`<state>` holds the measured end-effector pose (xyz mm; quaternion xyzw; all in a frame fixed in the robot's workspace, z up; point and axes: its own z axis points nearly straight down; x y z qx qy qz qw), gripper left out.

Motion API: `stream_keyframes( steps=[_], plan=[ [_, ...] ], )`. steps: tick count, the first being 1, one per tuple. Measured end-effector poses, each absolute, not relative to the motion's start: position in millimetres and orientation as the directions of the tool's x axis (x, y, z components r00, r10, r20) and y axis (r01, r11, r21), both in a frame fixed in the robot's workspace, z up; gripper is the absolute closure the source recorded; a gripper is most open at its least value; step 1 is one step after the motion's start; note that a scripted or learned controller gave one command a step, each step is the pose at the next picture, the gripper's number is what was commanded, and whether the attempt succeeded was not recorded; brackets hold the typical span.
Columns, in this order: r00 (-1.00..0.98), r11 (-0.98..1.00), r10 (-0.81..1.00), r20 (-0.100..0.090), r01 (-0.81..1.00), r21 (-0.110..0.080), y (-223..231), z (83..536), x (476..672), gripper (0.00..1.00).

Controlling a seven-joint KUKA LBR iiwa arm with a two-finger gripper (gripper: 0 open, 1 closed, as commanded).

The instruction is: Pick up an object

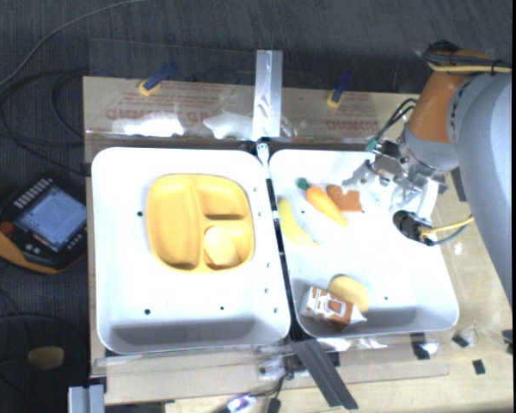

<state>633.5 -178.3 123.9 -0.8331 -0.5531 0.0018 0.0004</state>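
1. Your tool (371, 172) hangs over the upper part of the right bin (430, 291); I cannot tell its state, it is too small and cluttered.
2. Nearest target: the carrot (325, 205), just left of the tool, lying slantwise with its green top toward the bin divider. An orange-brown piece (350, 200) touches it.
3. The carrot looks like light, stiff, smooth plastic, probably slippery. Grab it across the thick middle.
4. Further out: a banana (294, 223) by the divider, and a lemon-like fruit (350, 292) and small carton (327, 309) near the front wall.
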Motion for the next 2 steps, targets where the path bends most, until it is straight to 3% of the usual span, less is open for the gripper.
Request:
stream_keyframes(
  steps=[1,2],
  plan=[
    [0.26,-0.26,0.966,-0.002,0.966,0.011,-166.4,91.2,631.1,0.0],
    [0.259,-0.259,0.966,-0.005,0.966,0.013,-166.3,102.7,632.3,1.0]
  ],
)
